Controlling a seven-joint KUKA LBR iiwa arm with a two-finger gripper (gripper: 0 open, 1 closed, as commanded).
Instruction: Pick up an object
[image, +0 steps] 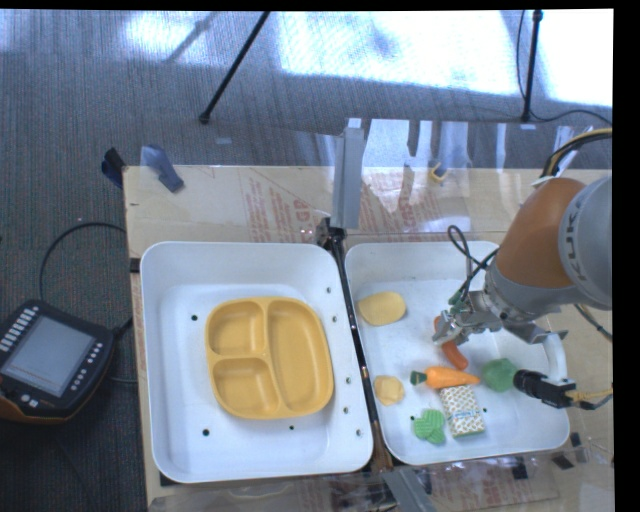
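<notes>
Toys lie scattered across the right bin as a grey robot arm with an orange band reaches in from the right, its gripper low over the bin's middle. Whether the gripper is apart or together cannot be told from this slant; wires and the wrist crowd the tip, and nothing can be seen held in it.

Just below the gripper lies a small red-orange piece, touching or nearly touching the tip, and just nearer than that a toy carrot lying on its side, green end to the left. A green round toy sits to the carrot's right, a speckled box and a green leafy piece at the near side. Two pale yellow pieces rest toward the bin's left: a larger one farther back, a smaller one nearer. The left bin holds a yellow divided plate.

The red-orange piece appears the likeliest target. A clean pick would probably call for the gripper to straddle its narrow width and descend squarely, since the carrot sits close enough to be nudged or caught alongside. Lifting straight up before any sideways travel should show whether the grasp took, and keep the neighbouring toys undisturbed.
</notes>
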